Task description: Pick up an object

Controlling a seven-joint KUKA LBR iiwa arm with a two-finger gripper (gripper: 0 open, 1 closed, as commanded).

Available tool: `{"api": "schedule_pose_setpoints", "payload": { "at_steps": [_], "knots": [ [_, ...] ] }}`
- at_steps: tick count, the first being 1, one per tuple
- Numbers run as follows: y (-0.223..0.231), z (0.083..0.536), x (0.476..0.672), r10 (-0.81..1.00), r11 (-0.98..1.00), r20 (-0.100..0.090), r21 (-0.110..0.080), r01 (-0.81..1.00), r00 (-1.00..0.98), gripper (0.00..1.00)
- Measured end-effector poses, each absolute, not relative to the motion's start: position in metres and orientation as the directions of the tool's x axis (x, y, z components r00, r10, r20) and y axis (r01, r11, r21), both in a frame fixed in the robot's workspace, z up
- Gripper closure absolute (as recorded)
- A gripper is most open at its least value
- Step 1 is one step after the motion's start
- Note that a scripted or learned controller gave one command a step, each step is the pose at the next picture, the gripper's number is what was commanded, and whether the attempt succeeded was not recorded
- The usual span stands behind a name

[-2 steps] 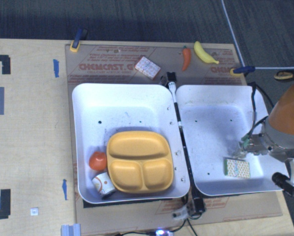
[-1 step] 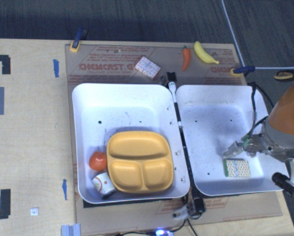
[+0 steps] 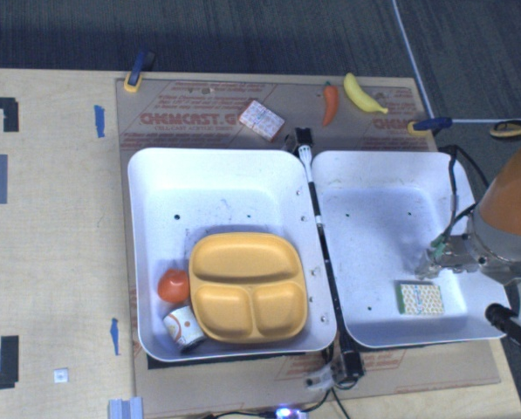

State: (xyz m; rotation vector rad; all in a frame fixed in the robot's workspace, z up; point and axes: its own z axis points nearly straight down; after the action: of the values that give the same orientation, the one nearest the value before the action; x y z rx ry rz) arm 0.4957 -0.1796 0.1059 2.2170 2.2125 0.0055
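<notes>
In the right bin (image 3: 365,190), a small flat square with a green and yellow dotted pattern (image 3: 420,298) lies near the front right corner. My gripper (image 3: 437,260) hangs just above and behind that square, at the end of the grey arm with its orange band (image 3: 509,201). The left bin (image 3: 155,199) holds a yellow divided plate (image 3: 247,286), with a red ball-like object (image 3: 173,285) and a small white and orange can (image 3: 182,326) at the plate's left edge.
Behind the bins, on the brown board, lie a banana (image 3: 363,94), a red chili (image 3: 331,105) and a small patterned packet (image 3: 261,120). A clamp (image 3: 138,70) sits at the board's back left corner. Cables run along the right bin's far right side.
</notes>
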Motion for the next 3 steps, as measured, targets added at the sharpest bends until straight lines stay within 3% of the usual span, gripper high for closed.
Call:
{"api": "schedule_pose_setpoints", "payload": {
  "at_steps": [1,2,3],
  "knots": [
    [-0.180,0.106,0.496,1.000,-0.002,-0.004,0.009,1.000,0.002,0.00],
    [-0.093,0.086,0.481,1.000,0.003,0.001,0.003,1.000,-0.003,0.00],
    [-0.093,0.086,0.481,1.000,-0.001,-0.001,0.004,1.000,0.001,0.00]
  ]
}}
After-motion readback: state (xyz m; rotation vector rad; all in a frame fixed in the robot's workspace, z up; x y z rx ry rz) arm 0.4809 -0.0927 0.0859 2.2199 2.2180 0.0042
